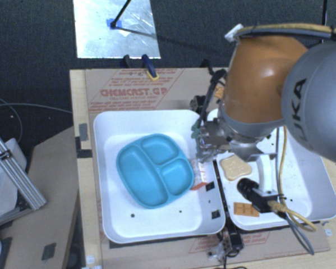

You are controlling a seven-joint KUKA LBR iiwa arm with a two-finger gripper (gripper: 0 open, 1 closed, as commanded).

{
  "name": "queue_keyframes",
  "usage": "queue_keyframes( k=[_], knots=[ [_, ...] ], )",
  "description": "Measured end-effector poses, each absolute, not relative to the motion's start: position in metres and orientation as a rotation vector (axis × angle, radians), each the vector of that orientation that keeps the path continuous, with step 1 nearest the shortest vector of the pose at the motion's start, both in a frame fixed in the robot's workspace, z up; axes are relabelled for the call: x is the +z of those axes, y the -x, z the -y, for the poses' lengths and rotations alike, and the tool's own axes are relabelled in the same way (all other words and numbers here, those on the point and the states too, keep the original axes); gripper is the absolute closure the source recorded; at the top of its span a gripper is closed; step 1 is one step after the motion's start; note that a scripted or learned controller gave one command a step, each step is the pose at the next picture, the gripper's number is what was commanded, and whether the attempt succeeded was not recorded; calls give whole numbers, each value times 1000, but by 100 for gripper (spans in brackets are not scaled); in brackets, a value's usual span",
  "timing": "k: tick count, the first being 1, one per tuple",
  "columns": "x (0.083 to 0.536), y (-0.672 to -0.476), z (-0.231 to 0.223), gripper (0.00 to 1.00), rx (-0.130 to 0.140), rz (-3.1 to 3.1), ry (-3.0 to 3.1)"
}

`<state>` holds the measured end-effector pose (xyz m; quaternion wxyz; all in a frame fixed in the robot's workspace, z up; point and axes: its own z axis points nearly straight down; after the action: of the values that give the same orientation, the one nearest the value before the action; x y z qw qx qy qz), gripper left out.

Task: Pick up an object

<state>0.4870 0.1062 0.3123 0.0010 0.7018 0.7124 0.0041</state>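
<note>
A blue divided plate lies in the middle of the left bin. My gripper hangs over that bin's right edge, just right of the plate, with the big orange-banded arm above it. Directly below the gripper, against the bin's right wall, sits a small clear item with a red part; whether the gripper touches it is unclear. In the right bin lie a tan toast-shaped piece and a small orange cracker-like square.
The divider between the two bins runs just right of the gripper. A cardboard sheet lies under the bins, with a blue clamp at its far edge. A shiny foil panel lies behind the bench.
</note>
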Motion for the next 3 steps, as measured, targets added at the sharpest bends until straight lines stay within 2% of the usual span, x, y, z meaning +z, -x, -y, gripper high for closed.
queue_keyframes(
  k=[1,2,3],
  knots=[
    [371,-487,-175,100,13,-2232,-2208],
    [237,-547,-141,100,-12,-2218,-2227],
    [307,-485,-164,100,9,-2229,-2214]
  ],
)
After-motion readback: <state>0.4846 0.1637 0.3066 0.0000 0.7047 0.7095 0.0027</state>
